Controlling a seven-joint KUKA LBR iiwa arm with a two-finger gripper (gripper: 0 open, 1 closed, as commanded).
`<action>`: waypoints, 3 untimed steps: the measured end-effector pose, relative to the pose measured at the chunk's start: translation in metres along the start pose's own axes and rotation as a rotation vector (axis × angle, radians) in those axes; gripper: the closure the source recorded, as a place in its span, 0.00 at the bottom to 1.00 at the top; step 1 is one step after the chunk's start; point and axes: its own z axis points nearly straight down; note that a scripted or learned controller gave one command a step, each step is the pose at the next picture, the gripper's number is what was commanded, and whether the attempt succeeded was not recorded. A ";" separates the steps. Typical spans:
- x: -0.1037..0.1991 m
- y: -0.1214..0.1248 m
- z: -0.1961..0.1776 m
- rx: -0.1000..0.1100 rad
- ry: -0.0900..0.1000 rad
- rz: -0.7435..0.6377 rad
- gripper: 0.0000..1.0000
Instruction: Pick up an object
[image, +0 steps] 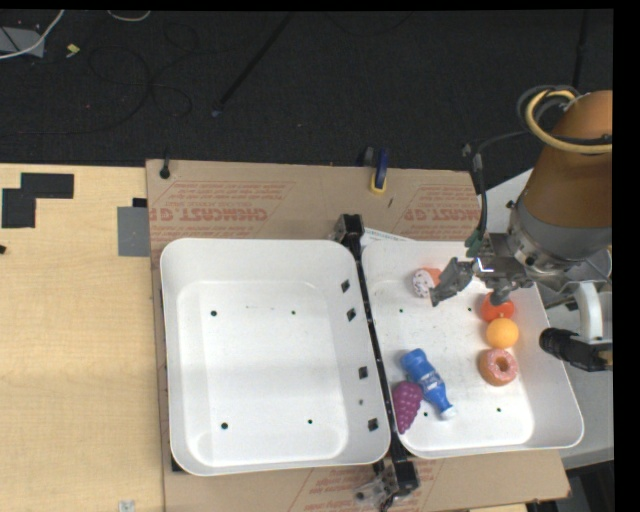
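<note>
Arm enters from the right w/ its gripper (470, 278) low over the right bin (560, 425). Fingers are dark and blurred; can't tell if spread or closed. Just beside them lies a small white-and-orange item (424, 281), possibly a ball. Also in that bin: red piece (497, 308) partly hidden by the wrist, orange ball (502, 333), doughnut (498, 367), blue bottle (427, 381), purple grapes (405, 404). Left bin (190, 300) adjoins. Both sit on cardboard (260, 205) atop a pale wooden surface (70, 370); dark floor w/ cables behind.

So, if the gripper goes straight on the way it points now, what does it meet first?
Probably the small white and orange object: the gripper points toward it in the right bin, almost at it. How high it hangs is unclear.
</note>
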 end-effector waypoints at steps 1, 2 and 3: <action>0.000 0.000 -0.009 0.002 0.000 0.000 1.00; 0.004 0.082 -0.097 -0.013 -0.002 -0.003 1.00; -0.001 0.091 0.009 0.010 0.000 0.001 1.00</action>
